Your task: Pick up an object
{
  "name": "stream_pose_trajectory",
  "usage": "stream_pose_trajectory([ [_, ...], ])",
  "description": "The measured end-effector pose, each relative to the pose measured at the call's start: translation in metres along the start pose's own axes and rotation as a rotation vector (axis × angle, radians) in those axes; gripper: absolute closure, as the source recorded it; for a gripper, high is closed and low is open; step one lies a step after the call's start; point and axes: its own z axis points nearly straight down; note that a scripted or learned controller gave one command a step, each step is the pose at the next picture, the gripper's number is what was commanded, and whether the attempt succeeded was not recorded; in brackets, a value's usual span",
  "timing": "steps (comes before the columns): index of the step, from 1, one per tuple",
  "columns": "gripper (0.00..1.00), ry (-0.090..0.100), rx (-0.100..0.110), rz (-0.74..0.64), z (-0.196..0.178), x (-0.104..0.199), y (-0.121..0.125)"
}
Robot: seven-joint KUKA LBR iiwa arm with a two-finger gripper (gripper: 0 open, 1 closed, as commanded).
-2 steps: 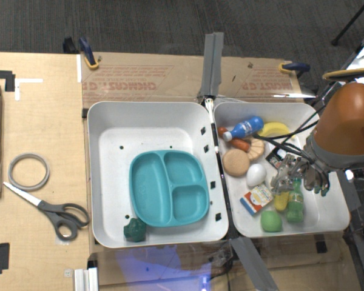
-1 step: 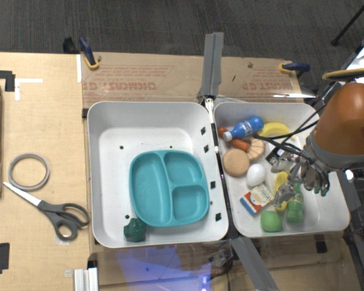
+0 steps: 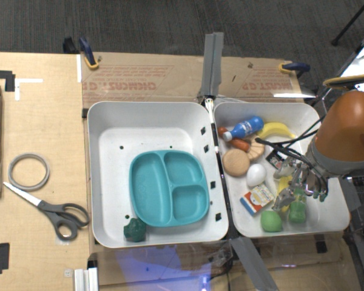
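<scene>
Bench: From my seat I see a wooden top (image 3: 36,102) with a brown cardboard sheet (image 3: 145,77) under the far edge of both bins, held by blue clamps (image 3: 88,53) at its far corners.
Left bin: The white bin (image 3: 109,132) on my left holds a teal divided plate (image 3: 168,188), three compartments, lying flat near the middle. A small dark green object (image 3: 134,230) sits at the plate's near left corner, touching or just beside it.
Right bin: The second white bin (image 3: 327,220) is crowded; all the candidates for picking lie here.
Arm: The arm's orange band (image 3: 349,126) hangs over the right bin's right side, cables trailing toward the bin's middle.
Gripper: I make out the gripper (image 3: 298,190) low over the right half of that bin, near the yellow and green pieces. I cannot tell from here how it is set, and I see nothing clearly held.
Banana: A yellow banana (image 3: 278,130) lies at the far side, just beside a blue bottle (image 3: 244,128).
Round items: A tan bun-like piece (image 3: 235,162) sits by the left wall, a white egg (image 3: 255,174) just beside it.
Green items: A green ball (image 3: 270,220) rests near the front wall, a green block (image 3: 297,211) close on its right.
Small box: A white, red and blue packet (image 3: 257,197) lies between egg and ball.
Off-bin tools: Scissors (image 3: 48,210) and a tape roll (image 3: 28,171) rest on the wood, left of both bins.
</scene>
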Motion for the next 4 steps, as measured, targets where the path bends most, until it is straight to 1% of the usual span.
stream_pose_trajectory([
  [1, 1.00, -0.002, 0.001, -0.004, -0.009, -0.001, 0.001],
  [2, 1.00, -0.002, 0.000, -0.055, -0.063, 0.037, 0.040],
  [3, 0.00, -0.002, 0.000, -0.055, -0.063, 0.037, 0.039],
  [4, 0.00, 0.000, 0.000, 0.057, 0.000, 0.050, 0.045],
])
